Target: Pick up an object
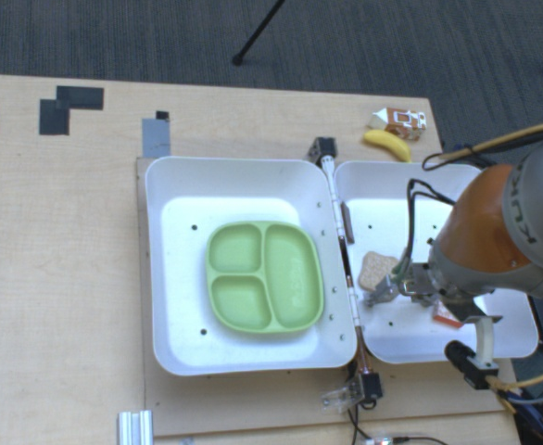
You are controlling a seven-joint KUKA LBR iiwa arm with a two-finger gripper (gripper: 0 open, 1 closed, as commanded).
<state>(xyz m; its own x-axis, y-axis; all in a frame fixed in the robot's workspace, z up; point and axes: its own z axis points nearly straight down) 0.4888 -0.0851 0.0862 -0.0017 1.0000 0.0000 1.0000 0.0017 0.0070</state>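
Overhead slanted view of a wooden bench [58,276] bearing two shallow white bins side by side. The grey arm [531,221], with its orange band [480,225] above the wrist, reaches in from the right and is lowered into the right bin [383,197]. The pincer [385,291] sits low over the floor of that bin, near its left wall; whether it is released or clenched cannot be told, since the metal parts at its tip are small and partly masked by the wrist. Just above and slightly left of the pincer lies a tan, speckled, sponge-like block [376,269], the nearest object for picking; it appears to touch or almost touch the pincer tip, but nothing is visibly grasped. To the right of the pincer, partly hidden under the wrist, a small red and white item [446,320] rests on the bin floor. To the left of the pincer, beyond the divider between the bins, the left bin [174,276] holds a green divided plate [264,277] with three compartments, lying flat. Well above the pincer, outside the bins on the bench top, lie a yellow banana [386,144] and, just beside it, a small white and orange carton [400,119]. Black cables [418,197] loop from the arm over the right bin.
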